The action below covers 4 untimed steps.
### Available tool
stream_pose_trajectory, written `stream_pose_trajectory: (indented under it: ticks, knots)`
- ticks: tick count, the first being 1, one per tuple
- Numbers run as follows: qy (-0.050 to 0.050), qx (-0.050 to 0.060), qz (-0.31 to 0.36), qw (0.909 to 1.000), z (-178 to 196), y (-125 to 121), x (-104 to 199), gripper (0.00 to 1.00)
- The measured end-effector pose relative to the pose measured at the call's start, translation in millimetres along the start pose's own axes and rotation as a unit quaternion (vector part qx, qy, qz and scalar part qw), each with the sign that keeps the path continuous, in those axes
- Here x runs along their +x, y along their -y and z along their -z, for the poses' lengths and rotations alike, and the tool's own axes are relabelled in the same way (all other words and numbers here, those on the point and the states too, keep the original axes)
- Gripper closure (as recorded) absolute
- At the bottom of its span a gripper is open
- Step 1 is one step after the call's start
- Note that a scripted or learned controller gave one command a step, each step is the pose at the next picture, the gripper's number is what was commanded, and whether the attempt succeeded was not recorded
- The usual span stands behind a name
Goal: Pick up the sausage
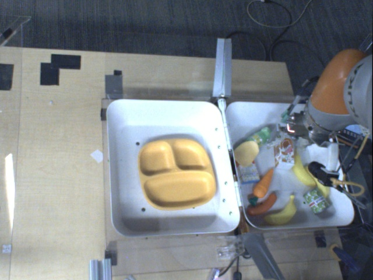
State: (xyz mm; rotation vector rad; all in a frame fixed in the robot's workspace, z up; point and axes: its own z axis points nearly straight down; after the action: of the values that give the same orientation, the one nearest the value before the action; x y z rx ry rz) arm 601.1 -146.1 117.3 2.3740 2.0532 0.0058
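— Fingers on the gripper: open or shut?
— I cannot tell; they're too blurred under the wrist. Well to their left is the yellow moulded plastic tray. Closer in, to their front-left, the reddish-brown curved sausage lies against the orange toy carrot, with a yellow plastic banana just beside it.
— Which step?
— Approach, I'd judge. The sausage isn't lifted yet. The next move should go front-left and down, keeping off the carrot.
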Motion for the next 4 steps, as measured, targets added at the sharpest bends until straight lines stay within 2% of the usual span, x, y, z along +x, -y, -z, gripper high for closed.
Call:
stream_pose_trajectory:
  ticks: [1,2,3,4]
  knots:
    - [0.001,-0.002,-0.066,0.9978,-29,-47,-21,0.00]
    - [0.000,-0.001,-0.001,1.0000,33,20,-35,0.00]
    - [0.000,-0.004,-0.091,0.9958,-26,68,-21,0.00]
    - [-0.001,-0.004,-0.089,0.9961,-28,2,42,0.00]
